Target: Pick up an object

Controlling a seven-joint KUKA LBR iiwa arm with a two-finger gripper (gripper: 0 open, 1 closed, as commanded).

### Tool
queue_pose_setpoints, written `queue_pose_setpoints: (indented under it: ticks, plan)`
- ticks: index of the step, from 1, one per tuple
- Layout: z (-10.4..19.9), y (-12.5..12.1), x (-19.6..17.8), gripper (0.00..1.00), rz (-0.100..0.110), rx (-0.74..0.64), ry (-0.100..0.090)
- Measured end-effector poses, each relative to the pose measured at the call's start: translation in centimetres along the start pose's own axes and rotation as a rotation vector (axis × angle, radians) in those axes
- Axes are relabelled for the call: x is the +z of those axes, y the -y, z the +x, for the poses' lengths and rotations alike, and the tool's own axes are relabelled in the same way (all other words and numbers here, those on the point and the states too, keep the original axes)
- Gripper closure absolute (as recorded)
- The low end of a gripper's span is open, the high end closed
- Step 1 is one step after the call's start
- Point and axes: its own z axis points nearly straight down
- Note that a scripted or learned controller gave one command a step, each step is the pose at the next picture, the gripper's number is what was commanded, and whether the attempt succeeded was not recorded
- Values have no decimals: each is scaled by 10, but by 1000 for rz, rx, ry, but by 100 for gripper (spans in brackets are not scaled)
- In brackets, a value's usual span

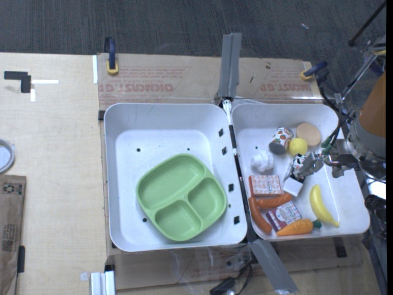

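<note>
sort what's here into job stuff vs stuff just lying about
Job: end effector, banana, carrot, lemon, cartons.
Lying about: green plate, clamps, tape roll, paper bag.

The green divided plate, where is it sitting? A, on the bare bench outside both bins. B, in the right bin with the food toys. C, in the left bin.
C: the green divided plate lies flat on the floor of the left bin, alone there.
</note>
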Motion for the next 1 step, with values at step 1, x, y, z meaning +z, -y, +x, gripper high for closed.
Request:
queue_pose_setpoints:
  ticks: [1]
  plan:
    - [-62, 3, 98, 0, 0, -1, -1]
